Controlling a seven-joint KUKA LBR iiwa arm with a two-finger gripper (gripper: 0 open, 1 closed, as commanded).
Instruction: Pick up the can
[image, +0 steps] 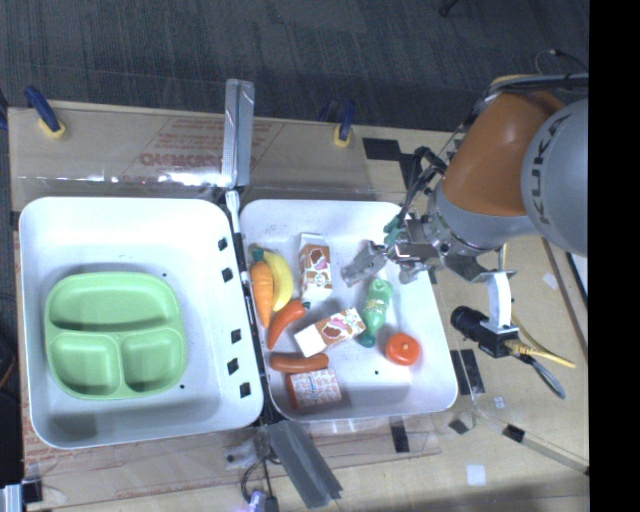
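camera view: gripper (362, 262), fingers state unclear, is hovering in the right bin (430, 395) while the can (314, 389) is lying well apart, toward the near-left corner, long axis crosswise

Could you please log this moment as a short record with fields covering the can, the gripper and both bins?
can: reddish-brown can lying near the front edge of the right white bin
gripper: grey two-finger gripper above the right bin's back half, apart from the can
left bin: left white bin holding a green divided plastic tray
task state: can not yet picked up
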